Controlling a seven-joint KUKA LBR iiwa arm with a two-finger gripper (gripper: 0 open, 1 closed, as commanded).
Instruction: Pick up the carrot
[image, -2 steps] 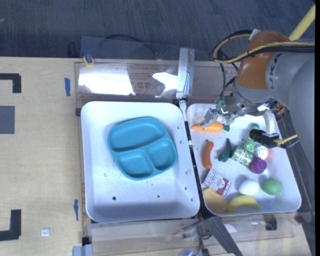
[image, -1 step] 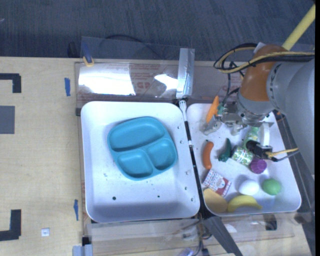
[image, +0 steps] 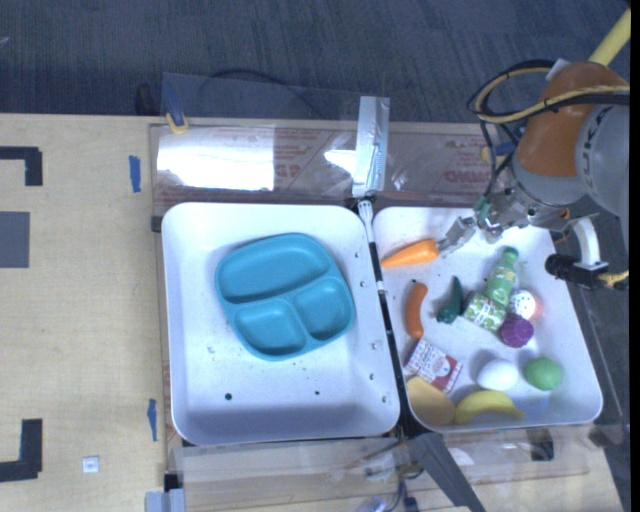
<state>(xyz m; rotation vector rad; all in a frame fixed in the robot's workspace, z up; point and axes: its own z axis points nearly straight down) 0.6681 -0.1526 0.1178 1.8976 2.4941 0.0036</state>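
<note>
While the left bin (image: 190, 390) holds a blue divided tray (image: 285, 295) with bare white floor all round it, the right bin (image: 585, 375) is crowded. Taking the central divider (image: 372, 260) between the bins as landmark, the carrot (image: 410, 254) lies just right of it, near the right bin's back-left corner, its thick end close to the divider wall and its tip pointing right. Open floor lies behind the carrot toward the back rim. Farther forward from the carrot, still close to the divider, an orange sausage-shaped piece (image: 415, 308) stands lengthwise, then a red-and-white packet (image: 433, 363) and a banana (image: 482, 405). Right of the carrot's tip hangs the gripper (image: 462, 231), its fingers slightly apart and clamped on nothing, near the carrot but not touching it. Farther from the divider sit a green bottle (image: 497, 285), a purple piece (image: 517, 331), a white egg (image: 498, 376) and a green ball (image: 543, 373), crowding the right wall.
</note>
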